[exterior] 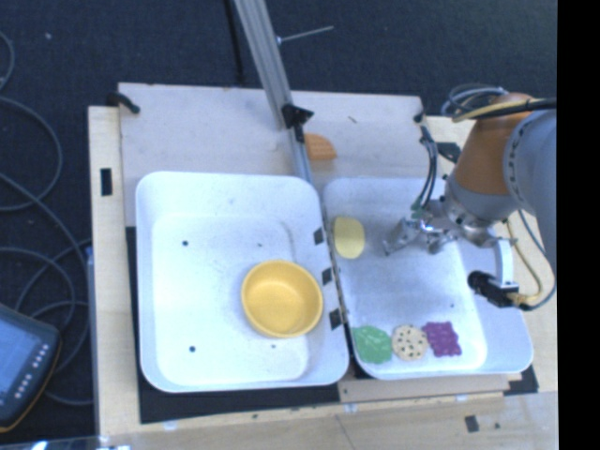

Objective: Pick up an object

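**End effector low in the right bin, objects scattered around it**

Reaching in from the right, the grey arm (525, 167) with its orange band is seen over the right bin (487, 345), and the end effector (412, 235) is placed low above the bin floor; whether it is open or closed cannot be told, and nothing is seen gripped in it. A pale yellow object (350, 237) is found just beside it, against the bin's left wall. Along the near edge of the same bin a green object (372, 343), a speckled cookie-like disc (409, 342) and a purple object (442, 338) are lined up closely, well apart from the end effector. In the left bin (187, 214) a yellow bowl (281, 298) is set upright. An orange object (319, 148) is seen on the light worktop (206, 125) behind the bins, beside a slanted metal rail (267, 54). Dark flooring with cables surrounds the worktop, and a screen device (23, 364) is seen at the lower left. No readable writing is made out.
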### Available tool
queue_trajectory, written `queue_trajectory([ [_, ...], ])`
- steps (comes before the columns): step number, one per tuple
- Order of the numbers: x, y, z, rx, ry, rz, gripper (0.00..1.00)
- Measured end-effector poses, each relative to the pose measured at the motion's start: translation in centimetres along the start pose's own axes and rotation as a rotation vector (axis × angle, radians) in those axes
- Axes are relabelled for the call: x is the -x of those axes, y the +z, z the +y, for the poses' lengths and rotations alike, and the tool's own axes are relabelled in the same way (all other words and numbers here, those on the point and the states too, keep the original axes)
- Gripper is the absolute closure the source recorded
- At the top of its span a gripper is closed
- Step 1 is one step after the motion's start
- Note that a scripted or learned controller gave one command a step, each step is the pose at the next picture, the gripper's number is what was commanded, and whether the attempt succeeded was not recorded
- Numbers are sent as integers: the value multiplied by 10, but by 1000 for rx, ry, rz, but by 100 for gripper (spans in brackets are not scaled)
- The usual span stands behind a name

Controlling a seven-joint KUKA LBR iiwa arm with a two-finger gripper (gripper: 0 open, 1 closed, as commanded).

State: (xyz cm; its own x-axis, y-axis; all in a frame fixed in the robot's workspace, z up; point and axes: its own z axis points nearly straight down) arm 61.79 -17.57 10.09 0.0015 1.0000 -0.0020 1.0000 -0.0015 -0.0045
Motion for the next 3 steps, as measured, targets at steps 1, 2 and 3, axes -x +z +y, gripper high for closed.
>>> queue_trajectory([
  [1, 1, -16, 2, 9, 3, 0, 100],
  [2, 5, -81, 2, 13, 3, 0, 100],
  [3, 8, -145, 9, 14, -4, -1, 100],
])
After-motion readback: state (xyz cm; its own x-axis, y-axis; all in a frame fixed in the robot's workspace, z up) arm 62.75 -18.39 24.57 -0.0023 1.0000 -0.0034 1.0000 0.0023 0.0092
